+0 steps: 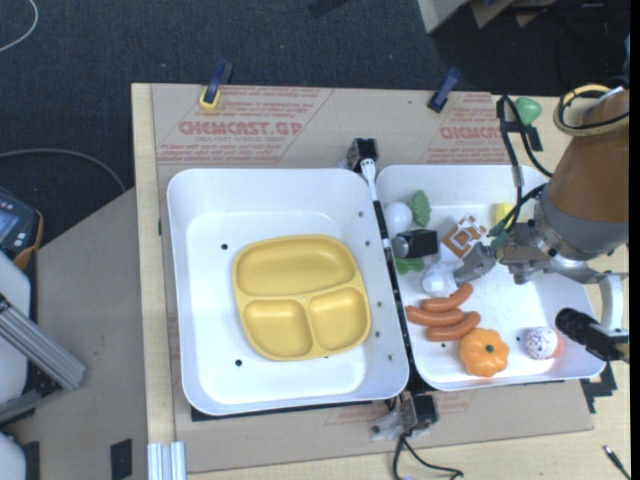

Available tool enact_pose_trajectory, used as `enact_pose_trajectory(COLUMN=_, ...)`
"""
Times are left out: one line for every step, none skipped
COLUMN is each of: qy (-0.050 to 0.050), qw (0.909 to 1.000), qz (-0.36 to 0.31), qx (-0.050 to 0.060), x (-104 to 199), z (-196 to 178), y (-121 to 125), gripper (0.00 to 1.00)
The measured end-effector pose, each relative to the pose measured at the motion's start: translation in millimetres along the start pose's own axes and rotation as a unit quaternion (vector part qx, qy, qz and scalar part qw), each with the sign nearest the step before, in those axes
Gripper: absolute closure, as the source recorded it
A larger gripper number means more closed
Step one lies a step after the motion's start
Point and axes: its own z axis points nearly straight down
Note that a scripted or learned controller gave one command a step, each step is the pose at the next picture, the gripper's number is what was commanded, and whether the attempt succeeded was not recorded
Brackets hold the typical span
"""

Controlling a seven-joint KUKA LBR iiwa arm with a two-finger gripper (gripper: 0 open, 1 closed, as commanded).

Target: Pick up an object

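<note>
My gripper [478, 262] reaches in from the right and hangs low over the middle of the right bin [570, 368]. Just below it lie two sausages [445, 314], and a small white object [437, 284] sits at its lower left. An orange and white patterned block [464, 235] rests just above it. An orange pumpkin [483, 353] and a speckled white egg [540, 343] sit near the bin's front. At the bin's left side are a black object [415, 243], a white ball [398, 215] and a green piece [420, 208]. The arm hides the bin's right part.
The left bin [200, 218] holds a yellow divided plate [298, 296]. A black divider rail [380, 230] runs between the bins. Cables and a green item [527, 110] lie behind the right bin, and clamps [212, 86] sit on the board's far edge.
</note>
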Motion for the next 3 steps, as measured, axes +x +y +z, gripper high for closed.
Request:
enact_pose_trajectory(qy=-0.001, qw=1.0, qz=-0.001, qx=-0.006, x=0, z=-6, y=3, gripper=0.0)
enact_pose_trajectory(qy=0.0, qw=1.0, qz=0.0, qx=-0.003, x=-10, z=47, y=1, gripper=0.0)
enact_pose_trajectory(qy=0.002, qw=1.0, qz=-0.001, qx=-0.007, x=-8, z=96, y=4, gripper=0.0)
